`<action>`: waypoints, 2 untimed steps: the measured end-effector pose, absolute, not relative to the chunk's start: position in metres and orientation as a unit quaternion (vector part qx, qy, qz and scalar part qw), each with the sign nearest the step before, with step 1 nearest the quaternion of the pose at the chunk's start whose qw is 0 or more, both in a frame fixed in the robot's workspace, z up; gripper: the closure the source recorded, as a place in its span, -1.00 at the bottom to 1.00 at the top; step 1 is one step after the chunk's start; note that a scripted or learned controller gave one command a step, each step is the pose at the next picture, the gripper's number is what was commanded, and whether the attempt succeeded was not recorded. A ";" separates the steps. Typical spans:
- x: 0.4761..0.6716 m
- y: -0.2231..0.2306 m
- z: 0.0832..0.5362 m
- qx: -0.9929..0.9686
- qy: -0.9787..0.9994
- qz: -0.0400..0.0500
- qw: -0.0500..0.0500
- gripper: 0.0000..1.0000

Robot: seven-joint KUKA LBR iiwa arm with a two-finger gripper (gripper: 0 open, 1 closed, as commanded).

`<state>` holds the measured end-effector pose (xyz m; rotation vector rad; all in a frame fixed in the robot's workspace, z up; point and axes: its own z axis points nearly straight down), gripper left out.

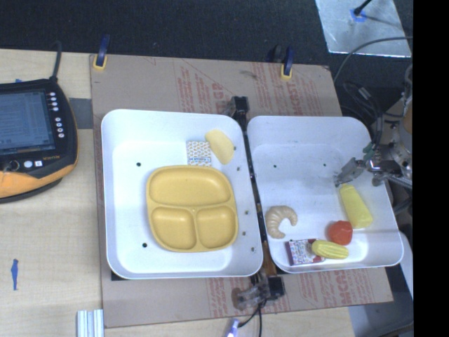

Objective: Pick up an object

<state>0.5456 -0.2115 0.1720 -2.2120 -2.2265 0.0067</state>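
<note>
Lying yellow cylinder, long axis top-left to bottom-right | gripper just above it, fingers apart

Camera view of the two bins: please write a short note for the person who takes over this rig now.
Claw: over the right white bin, near its right wall, holding nothing.
Right bin: long yellow block just below the claw, red tomato-like ball, small yellow corn piece lying on a flat printed box, beige croissant.
Left white bin: yellow three-compartment plate, pale yellow piece, small printed packet.
Done: nothing lifted.
Left: grasp one object and raise it; the long block seems nearest.
</note>
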 end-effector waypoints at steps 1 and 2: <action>0.560 -0.211 0.129 -0.704 -0.710 0.002 0.002 -1.00; 0.538 -0.212 0.121 -0.705 -0.709 0.002 0.001 -1.00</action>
